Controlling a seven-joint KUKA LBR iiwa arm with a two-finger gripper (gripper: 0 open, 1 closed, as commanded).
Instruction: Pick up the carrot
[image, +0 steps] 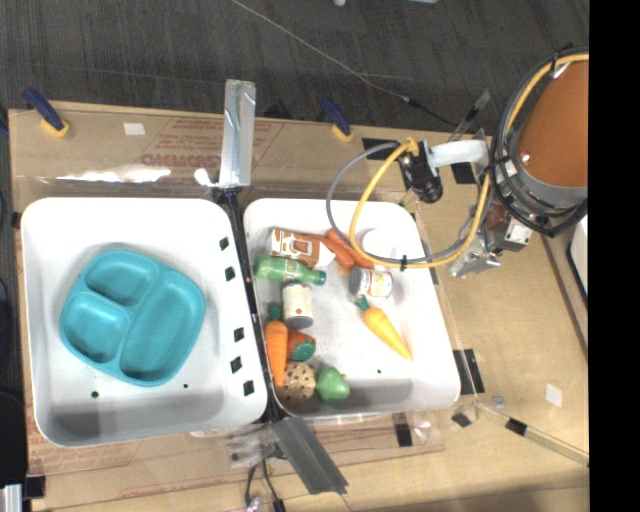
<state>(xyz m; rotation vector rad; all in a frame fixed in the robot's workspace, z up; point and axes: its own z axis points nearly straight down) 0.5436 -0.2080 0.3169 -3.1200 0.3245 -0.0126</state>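
While the pincer's (487, 247) state can't be told, a smooth tapered carrot (276, 349) lies binned.

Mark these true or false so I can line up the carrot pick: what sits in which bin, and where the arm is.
1. The teal divided plate lies in the left bin. True.
2. An orange carrot lies along the right bin's left wall. True.
3. The green bottle sits on the teal plate. False: it lies in the right bin, above the carrot.
4. The arm is down inside the right bin. False: it is outside the bin's upper right corner, over the bench.
5. The yellow-orange cone-shaped toy lies in the left bin. False: it lies in the right bin, towards its right side.
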